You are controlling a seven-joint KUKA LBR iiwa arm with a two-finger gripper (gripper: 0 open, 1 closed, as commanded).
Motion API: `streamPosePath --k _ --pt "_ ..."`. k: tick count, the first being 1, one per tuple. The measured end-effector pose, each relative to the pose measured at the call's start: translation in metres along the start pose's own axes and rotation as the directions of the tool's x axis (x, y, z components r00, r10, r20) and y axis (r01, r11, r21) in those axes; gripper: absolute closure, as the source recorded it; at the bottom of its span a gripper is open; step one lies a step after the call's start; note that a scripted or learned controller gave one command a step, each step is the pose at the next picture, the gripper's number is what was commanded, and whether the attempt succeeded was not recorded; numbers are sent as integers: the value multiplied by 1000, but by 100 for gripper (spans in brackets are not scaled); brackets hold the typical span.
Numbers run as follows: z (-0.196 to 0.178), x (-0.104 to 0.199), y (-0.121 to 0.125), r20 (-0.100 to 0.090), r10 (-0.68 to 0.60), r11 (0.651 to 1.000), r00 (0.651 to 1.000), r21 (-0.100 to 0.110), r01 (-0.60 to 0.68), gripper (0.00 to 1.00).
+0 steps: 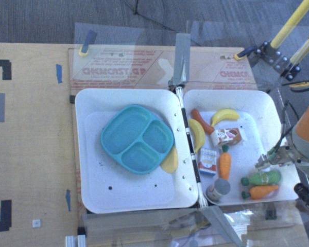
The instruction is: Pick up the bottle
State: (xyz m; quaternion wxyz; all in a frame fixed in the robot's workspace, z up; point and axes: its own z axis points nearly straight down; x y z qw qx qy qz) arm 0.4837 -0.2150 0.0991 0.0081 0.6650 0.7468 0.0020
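Nearest the camera, along the front wall of the right bin (268,99), the green bottle (262,178) lies on its side with an orange carrot (261,191) touching it on the near side and a grey-lidded can (218,188) standing close to the front left corner. Directly above the bottle's right end, the claw (272,160) hangs at the bin's right side, close to the bottle; whether it is released or clenched cannot be told from this view, and nothing is visible between its fingers. Toward the middle of the same bin, a second carrot (224,164) stands beside a small white carton (208,160), with a red-and-white packet (229,136) just beyond them. Farther back lie a yellow banana (224,116), a reddish sausage-shaped item (202,120) and another banana (198,133) against the divider. Across the divider, the left bin (92,189) carries a teal compartment tray (137,138), with a yellow piece (170,161) partly tucked under its right edge. Both bins rest on the wooden counter (31,138), which bears blue tape marks.
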Motion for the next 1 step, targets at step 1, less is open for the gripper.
streamPosePath --k 1 --pt "0 1 0 -3 -1 1000 1000 1 1 0"
